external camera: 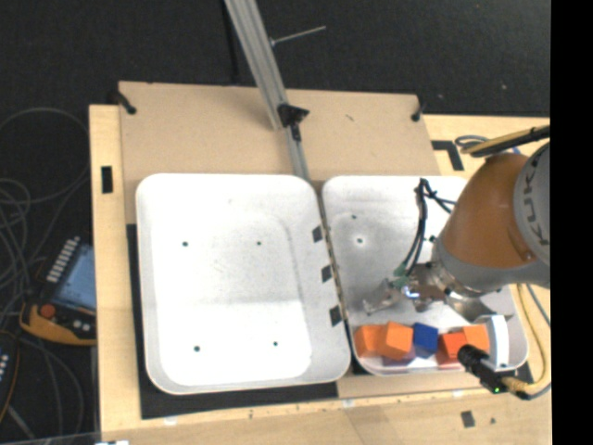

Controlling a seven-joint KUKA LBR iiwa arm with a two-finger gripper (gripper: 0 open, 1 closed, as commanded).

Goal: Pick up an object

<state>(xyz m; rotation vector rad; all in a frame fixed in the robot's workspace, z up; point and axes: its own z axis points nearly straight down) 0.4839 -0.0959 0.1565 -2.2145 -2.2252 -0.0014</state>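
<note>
Orange blocks point(384, 339) and a blue block point(425, 337) lie along the near wall of the right bin point(371, 207), another orange block point(456, 343) beside them. They sit at about six o'clock from the claw point(398, 295), just beside it. How far the claw stands apart, I cannot tell.

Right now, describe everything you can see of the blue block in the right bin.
The blue block is a small cube-like piece, solid blue with a matte look. It lies on the floor of the right bin, near that bin's front wall. An orange block sits against its left side and another orange block is close on its right. The gripper hangs just above and behind it. Its lower edge is in shadow, so I can't tell whether it is tilted.
</note>
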